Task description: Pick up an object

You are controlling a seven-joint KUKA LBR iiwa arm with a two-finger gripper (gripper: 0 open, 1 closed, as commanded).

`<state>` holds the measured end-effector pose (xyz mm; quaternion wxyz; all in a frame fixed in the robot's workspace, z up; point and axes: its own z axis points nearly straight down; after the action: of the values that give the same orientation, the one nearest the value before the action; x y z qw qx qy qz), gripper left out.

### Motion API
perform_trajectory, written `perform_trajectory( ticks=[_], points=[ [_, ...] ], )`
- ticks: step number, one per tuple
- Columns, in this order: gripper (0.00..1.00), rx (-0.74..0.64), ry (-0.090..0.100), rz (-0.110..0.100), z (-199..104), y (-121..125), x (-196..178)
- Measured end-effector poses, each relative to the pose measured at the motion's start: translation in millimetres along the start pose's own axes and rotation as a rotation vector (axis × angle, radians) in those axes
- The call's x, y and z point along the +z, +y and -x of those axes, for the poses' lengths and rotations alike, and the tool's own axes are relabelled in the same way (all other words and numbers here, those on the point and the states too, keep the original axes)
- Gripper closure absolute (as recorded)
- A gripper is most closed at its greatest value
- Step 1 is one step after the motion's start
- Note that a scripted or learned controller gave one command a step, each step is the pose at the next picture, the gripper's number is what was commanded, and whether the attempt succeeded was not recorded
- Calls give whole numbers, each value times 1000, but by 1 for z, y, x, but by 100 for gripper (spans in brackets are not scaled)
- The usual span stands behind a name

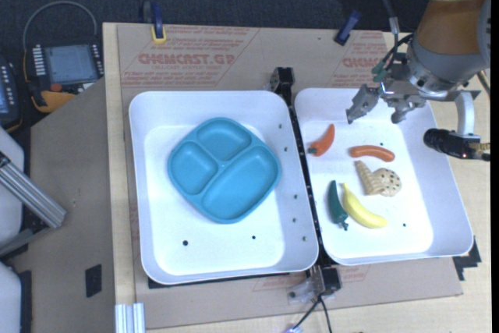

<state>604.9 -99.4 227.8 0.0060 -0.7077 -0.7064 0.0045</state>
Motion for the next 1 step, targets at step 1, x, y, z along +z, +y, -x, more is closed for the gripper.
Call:
perform_trajectory(
  ticks=[1],
  points=[
    [0, -2, -1, 14, 0, 3, -8]
  ],
)
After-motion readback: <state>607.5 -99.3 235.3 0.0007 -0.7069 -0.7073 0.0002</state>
